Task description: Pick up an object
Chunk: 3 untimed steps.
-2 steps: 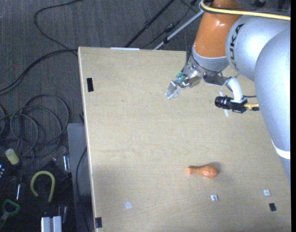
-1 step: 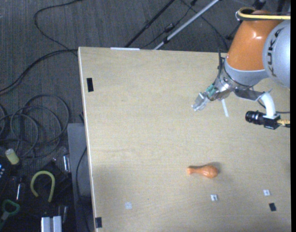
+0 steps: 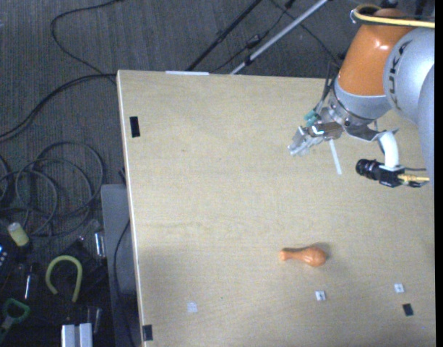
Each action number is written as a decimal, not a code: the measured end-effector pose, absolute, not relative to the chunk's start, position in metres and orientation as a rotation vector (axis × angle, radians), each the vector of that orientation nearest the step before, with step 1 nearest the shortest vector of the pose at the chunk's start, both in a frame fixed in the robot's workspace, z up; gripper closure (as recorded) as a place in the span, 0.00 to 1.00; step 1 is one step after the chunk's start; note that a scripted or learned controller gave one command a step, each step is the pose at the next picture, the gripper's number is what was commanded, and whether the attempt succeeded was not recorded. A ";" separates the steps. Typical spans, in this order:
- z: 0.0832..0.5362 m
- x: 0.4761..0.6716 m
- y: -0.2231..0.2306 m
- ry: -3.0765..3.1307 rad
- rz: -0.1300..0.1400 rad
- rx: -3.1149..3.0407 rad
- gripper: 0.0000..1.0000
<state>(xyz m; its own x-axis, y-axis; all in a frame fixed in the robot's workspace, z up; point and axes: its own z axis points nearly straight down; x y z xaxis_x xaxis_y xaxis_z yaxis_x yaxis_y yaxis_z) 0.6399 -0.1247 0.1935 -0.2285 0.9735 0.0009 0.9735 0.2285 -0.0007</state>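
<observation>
bench (image 3: 207, 194): bare tan top; orange pear-shaped object (image 3: 305, 256) lying near right; small markers (image 3: 320, 295) near edge; black tab (image 3: 135, 126) far left

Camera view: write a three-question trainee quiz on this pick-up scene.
1. True or false: the orange object lies between the tool's fingers.
2. The orange object lies: A) on the floor, B) on the bench top, C) on the arm.
3. Which way from the tool is the orange object in the picture?

Key: 1 false, it lies apart on the bench; 2 B; 3 below, nearer the bottom edge.
</observation>
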 end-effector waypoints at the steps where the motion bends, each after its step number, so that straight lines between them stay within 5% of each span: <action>1: 0.183 0.667 -0.072 -2.606 0.003 -1.757 1.00; 2: 0.128 0.642 -0.146 -2.753 0.003 -1.513 1.00; 3: 0.178 0.669 -0.123 -2.710 -0.002 -1.591 1.00</action>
<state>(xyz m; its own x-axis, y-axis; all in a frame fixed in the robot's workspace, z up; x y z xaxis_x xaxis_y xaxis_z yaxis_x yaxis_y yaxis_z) 0.6690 -0.1233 0.1785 -0.4874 0.8732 -0.0004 0.8732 0.4874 0.0017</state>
